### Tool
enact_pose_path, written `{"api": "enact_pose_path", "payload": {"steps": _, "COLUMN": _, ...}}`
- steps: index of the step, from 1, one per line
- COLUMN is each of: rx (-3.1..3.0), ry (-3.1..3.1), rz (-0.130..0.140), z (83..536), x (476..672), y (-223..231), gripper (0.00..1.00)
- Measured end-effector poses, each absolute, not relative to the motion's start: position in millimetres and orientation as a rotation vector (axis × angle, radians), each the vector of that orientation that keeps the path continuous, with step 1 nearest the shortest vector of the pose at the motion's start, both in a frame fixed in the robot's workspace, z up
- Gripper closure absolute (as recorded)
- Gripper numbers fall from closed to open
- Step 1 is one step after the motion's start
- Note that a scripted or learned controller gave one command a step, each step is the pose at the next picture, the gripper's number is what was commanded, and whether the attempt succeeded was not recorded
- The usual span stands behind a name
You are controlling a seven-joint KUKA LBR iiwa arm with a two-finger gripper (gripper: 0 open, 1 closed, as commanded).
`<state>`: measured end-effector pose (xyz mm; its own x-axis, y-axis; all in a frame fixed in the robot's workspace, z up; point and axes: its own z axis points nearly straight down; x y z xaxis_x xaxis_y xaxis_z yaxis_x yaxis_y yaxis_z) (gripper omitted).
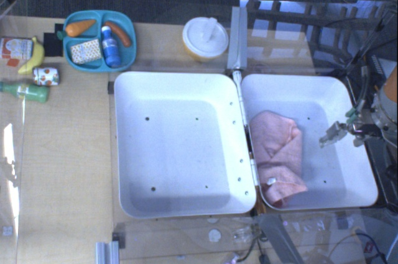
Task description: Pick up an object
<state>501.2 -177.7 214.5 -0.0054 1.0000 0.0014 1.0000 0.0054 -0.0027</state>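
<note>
A crumpled pink cloth (278, 156) lies in the right bin (348, 98), against its left wall and reaching toward the front edge. My gripper (341, 138) hangs over the right part of that bin, to the right of the cloth and apart from it. It is open, with nothing between its fingers. The arm comes in from the right edge of the view, with its orange band showing there.
The left bin (177, 145) sits beside the right one. On the bench behind stand a white lidded cup (206, 38) and a blue tray (99, 40) of toy food. A banana (32, 56), a small can (45, 76) and a green bottle (25, 91) lie far left.
</note>
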Motion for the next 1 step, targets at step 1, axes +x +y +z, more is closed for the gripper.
{"api": "enact_pose_path", "payload": {"steps": 1, "rx": -2.183, "ry": -2.253, "rz": 0.003, "z": 144.0, "x": 506.4, "y": -119.7, "gripper": 0.0}}
